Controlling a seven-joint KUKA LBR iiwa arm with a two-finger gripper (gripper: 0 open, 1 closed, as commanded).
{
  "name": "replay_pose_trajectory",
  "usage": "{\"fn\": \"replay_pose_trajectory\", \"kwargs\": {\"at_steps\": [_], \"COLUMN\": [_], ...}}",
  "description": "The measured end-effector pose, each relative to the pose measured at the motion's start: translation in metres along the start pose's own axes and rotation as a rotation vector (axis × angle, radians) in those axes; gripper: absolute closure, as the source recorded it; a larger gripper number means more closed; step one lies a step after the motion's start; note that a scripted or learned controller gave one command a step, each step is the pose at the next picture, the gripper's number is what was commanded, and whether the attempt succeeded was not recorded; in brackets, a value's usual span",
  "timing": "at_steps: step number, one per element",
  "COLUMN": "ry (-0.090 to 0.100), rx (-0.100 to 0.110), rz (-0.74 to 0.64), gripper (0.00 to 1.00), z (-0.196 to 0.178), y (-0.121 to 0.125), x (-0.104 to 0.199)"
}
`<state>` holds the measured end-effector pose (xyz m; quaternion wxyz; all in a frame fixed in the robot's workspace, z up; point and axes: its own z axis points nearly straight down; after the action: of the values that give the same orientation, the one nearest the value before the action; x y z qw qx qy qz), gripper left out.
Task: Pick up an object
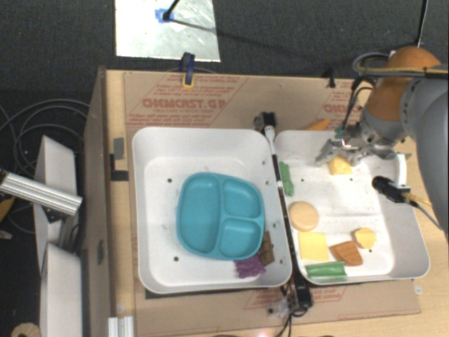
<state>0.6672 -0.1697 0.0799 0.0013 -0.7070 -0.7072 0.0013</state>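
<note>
Hand [342, 151] of the arm hangs low over the far part of the right bin [414, 258], right above a small yellow piece [340, 166], though I cannot tell its state. Going left to right, the left bin [151, 188] holds a teal divided plate [219, 215] with a purple piece [248, 266] at its near edge. The right bin holds a green stick [286, 177], a round tan piece [304, 216], a yellow square [313, 246] and an orange piece [346, 253].

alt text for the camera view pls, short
A grey robot arm reaches from the right, its gripper low over a yellow piece near the back of the right bin, which also holds other toy food pieces. The left bin holds a teal divided plate with a purple piece beside it.
</note>
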Motion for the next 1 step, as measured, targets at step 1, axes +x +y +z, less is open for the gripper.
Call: {"fn": "replay_pose_trajectory", "kwargs": {"at_steps": [1], "ry": [-0.004], "rx": [-0.020], "rz": [-0.004], "gripper": [1.00], "z": [-0.0221], "y": [0.0061], "x": [0.0001]}}
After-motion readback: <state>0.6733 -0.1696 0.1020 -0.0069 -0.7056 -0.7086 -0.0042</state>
